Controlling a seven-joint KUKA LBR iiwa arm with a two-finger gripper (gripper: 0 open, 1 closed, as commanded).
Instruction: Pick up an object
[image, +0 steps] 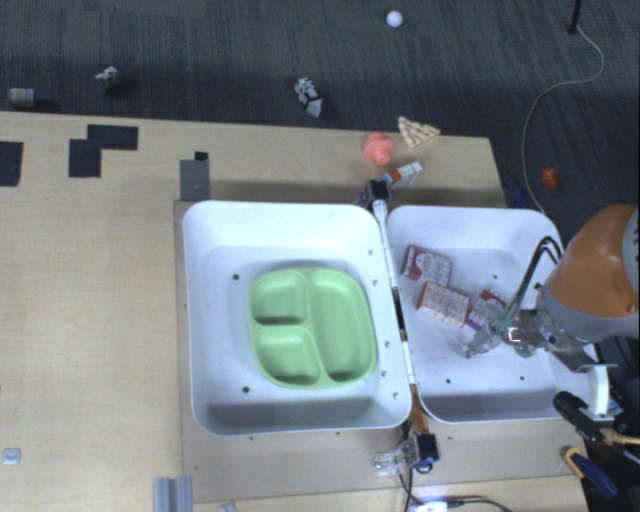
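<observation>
From above, the grey arm with its orange band (598, 262) leans in from the right, low over the right-hand shallow white bin (455, 232). Its two-finger gripper (487, 340) is down in that bin, the tip near the bin floor, right at the edge of a small cluster of packets. Whether it is spread or pinched, I cannot tell; the tip is a blur of metal and glare from here. Just beside it lies a flat red-and-white carton (445, 303), tilted, and above that a second small red-and-white packet (426, 265), closer to the bin's left wall. A reddish scrap (490, 301) sits touching the gripper's upper side, too small to make out. Over in the left-hand white bin (215, 300) rests a pale green plastic tray with three compartments (312, 326), lying flat in the middle. Beyond the bins, on the tan bench top, sit a pink ball (378, 148) and a wedge-shaped toy slice (418, 131), well apart from the arm.
</observation>
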